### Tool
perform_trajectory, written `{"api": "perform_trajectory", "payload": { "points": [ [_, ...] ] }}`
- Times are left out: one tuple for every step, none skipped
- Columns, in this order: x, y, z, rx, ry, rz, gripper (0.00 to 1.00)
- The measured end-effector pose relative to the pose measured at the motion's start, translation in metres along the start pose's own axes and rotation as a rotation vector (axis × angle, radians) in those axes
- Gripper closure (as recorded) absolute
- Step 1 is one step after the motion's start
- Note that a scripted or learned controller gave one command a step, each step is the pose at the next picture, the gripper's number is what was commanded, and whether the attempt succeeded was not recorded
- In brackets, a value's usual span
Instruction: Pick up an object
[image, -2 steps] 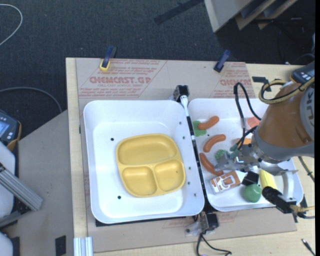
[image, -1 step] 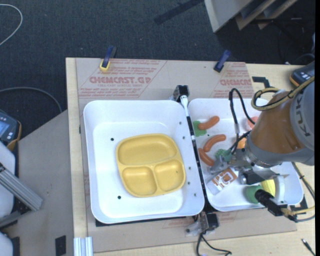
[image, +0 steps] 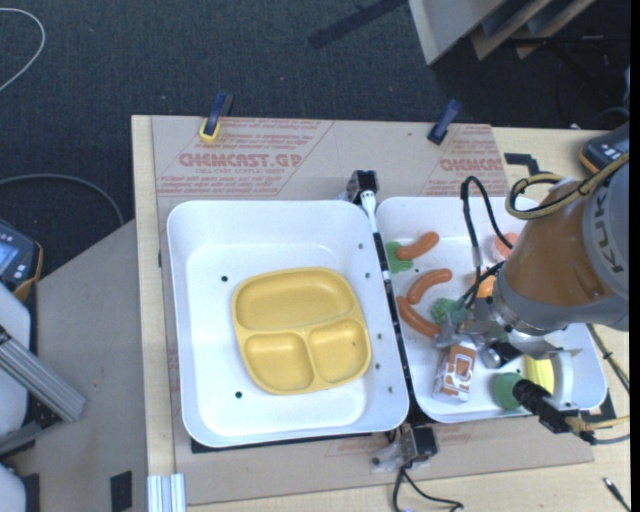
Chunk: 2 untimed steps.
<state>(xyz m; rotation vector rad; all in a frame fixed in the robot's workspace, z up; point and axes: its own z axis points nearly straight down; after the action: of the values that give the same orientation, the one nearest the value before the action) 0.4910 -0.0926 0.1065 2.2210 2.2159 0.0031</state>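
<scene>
The right bin (image: 590, 385) holds several small toy foods. One orange sausage (image: 418, 243) lies at the back beside a green piece (image: 400, 258). A second sausage (image: 428, 285) sits mid-bin and a third (image: 416, 319) lies near the divider. An orange-and-white packet (image: 457, 372) lies toward the front. A green round piece (image: 505, 390) and a yellow piece (image: 541, 374) rest at the front right. My gripper (image: 452, 324) is low in this bin, between the third sausage and the packet. The arm's orange band (image: 555, 255) hides what lies under the wrist.
The left bin (image: 200, 330) holds a yellow three-compartment plate (image: 298, 328). A black clamp (image: 362, 186) sits at the back between the bins, and cables (image: 480, 215) loop over the right bin's far side. Blue clips (image: 445, 122) pin the board's back edge.
</scene>
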Motion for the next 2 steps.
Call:
{"api": "perform_trajectory", "payload": {
  "points": [
    [-0.006, -0.001, -0.044, -0.001, 0.0, -0.001, 1.0],
    [-0.012, -0.007, -0.102, -0.001, -0.001, -0.002, 1.0]
  ]
}}
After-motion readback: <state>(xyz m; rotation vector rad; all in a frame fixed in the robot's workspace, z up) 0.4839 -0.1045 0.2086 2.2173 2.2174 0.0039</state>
